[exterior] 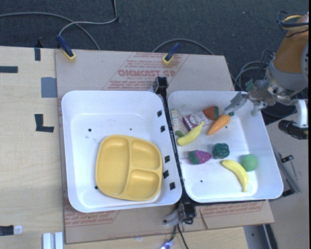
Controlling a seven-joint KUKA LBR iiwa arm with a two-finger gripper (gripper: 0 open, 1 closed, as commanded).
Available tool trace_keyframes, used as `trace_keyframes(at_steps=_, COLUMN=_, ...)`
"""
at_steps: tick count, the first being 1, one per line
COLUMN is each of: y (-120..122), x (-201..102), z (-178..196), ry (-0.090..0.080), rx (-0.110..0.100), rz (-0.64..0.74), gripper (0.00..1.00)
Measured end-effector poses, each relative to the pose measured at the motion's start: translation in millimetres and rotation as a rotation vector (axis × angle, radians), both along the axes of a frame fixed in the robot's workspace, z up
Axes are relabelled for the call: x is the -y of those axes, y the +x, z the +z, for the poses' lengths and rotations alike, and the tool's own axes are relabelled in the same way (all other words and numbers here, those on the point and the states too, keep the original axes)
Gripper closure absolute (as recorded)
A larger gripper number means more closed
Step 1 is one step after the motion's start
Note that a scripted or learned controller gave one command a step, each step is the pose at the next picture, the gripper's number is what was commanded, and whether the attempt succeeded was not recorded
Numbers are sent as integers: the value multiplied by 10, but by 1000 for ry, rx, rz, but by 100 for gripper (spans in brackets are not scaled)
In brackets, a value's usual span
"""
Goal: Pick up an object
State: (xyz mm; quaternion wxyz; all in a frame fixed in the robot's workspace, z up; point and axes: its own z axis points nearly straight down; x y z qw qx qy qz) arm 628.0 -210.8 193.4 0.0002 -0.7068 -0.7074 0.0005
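A: At the right bin's [259,139] far right corner, what is the arm [290,61] doing?

B: It comes in from the right edge, its orange band high at the top right and the grey wrist below it. The wrist tilts down and to the left, so the gripper [233,107] points over the bin's upper right part.

A: And the fingers?

B: They show as one thin grey sliver reaching toward the carrot [218,124]. I cannot tell whether they are spread or pressed together; they are too small and blurred. Nothing is seen between them.

A: Do they touch the carrot?

B: The tip lies just beside the carrot's upper end, near its green top. Whether it touches, I cannot say.

A: What else is in that bin?

B: A red piece [211,112] sits just left of the tip, next to a small packet [193,121]. A yellow banana [191,134] lies below the packet, tilted, close to the carrot's point. Lower down are a purple piece [199,156], a dark green one [221,150], a light green ball [249,162], and a second banana [237,174] curving toward the near wall.

A: The left bin [78,118]?

B: It holds a yellow tray [128,167] with three compartments, lying flat toward the near side.

A: And around the bins?

B: They rest on cardboard [140,74], held by two clamps [66,48] at its far edge, with cables [93,22] running across the dark floor behind.
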Motion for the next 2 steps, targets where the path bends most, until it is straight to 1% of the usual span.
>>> trace_keyframes(at_steps=1, y=435, x=-387, z=-1027, ry=-3, rx=10, rz=1, gripper=0)
trace_keyframes(at_steps=2, y=449, x=-396, z=-913, ry=-4, rx=14, rz=4, gripper=100)
